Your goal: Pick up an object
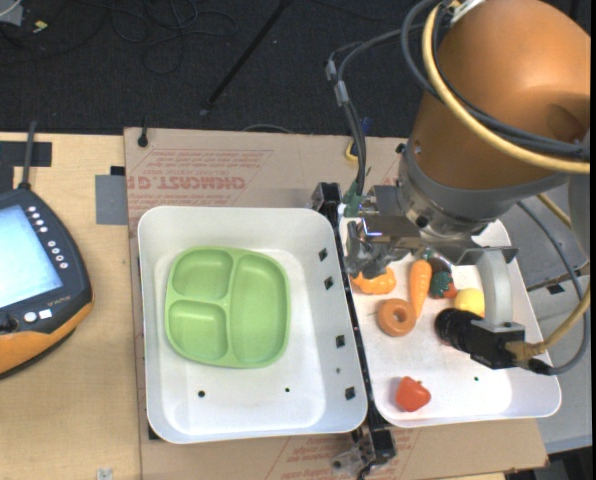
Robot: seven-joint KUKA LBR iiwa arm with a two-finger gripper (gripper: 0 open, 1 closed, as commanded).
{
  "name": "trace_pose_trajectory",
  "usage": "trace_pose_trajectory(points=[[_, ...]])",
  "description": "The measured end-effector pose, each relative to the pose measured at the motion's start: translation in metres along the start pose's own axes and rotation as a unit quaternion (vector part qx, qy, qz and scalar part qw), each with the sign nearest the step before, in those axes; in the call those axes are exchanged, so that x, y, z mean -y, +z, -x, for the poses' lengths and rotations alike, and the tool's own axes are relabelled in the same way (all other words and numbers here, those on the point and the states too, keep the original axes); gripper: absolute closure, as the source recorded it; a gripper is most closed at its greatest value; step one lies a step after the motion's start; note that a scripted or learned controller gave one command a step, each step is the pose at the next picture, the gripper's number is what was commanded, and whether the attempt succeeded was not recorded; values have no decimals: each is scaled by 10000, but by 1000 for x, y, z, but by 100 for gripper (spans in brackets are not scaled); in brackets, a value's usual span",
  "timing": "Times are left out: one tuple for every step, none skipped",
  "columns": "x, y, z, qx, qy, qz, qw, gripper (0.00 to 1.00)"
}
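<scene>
1. Far left sat one teach pendant, screen lit, with an orange rim
2. Left bin held one green divided plate with three sections
3. Right bin had five toy foods I could count: one orange piece, one donut, one carrot, one red pepper, one yellow thing
4. The gripper was down at that bin's upper left, just by the orange piece; honestly couldn't tell if it had anything

A broad, glossy orange band is seen on the rounded arm, above a grey metal wrist section. Black and yellow cables are looped around it, and thinner grey cables are trailed alongside.
</scene>
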State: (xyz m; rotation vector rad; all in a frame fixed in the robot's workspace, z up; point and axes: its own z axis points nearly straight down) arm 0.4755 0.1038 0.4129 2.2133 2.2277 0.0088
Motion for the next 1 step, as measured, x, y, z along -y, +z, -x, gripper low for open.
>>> trace_pose_trajectory(points=[[-1, -56, 4, 13, 27, -9, 10000, 100]])
